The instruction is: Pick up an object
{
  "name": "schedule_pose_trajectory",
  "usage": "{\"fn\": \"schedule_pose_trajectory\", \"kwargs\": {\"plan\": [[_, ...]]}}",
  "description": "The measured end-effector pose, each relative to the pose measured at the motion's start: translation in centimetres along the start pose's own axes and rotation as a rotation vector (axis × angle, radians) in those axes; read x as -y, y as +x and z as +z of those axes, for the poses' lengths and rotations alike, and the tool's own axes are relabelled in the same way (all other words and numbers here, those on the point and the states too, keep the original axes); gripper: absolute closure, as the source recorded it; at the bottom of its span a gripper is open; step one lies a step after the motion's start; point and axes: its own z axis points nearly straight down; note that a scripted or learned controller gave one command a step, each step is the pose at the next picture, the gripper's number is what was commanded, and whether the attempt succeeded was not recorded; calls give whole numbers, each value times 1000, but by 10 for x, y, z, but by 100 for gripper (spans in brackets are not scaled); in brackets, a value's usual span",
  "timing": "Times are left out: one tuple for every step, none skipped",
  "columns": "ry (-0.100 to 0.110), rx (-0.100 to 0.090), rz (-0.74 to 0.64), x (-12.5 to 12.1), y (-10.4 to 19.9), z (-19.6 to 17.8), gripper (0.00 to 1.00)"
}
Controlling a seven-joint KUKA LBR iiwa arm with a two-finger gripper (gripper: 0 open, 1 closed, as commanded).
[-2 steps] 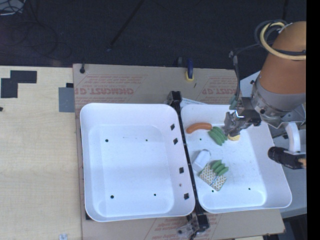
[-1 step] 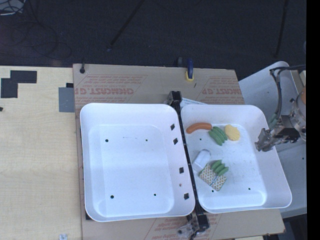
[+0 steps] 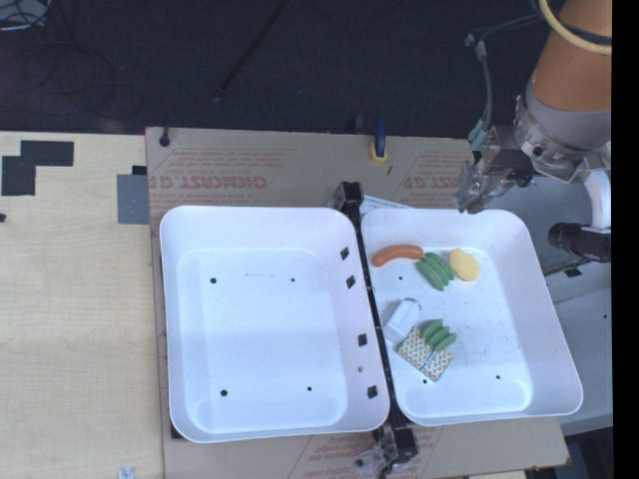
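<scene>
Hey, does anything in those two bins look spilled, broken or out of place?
Nothing stands out. The small items sit loosely inside the right bin: an orange sausage-shaped piece, green pieces, a yellow piece and a patterned packet. The hand hangs over that bin's far edge.

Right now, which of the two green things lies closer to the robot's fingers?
The upper green piece, lying between the orange sausage and the yellow item. The other green piece rests lower, on the patterned packet.

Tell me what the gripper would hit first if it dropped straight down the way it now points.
The gripper points down at the back edge of the right bin. It would likely meet that rim or the bare floor just inside, behind the yellow piece. Depth is hard to judge.
</scene>
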Motion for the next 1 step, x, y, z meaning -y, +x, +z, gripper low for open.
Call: {"fn": "schedule_pose_trajectory", "kwargs": {"plan": [[16,1,18,60,-72,41,100]]}}
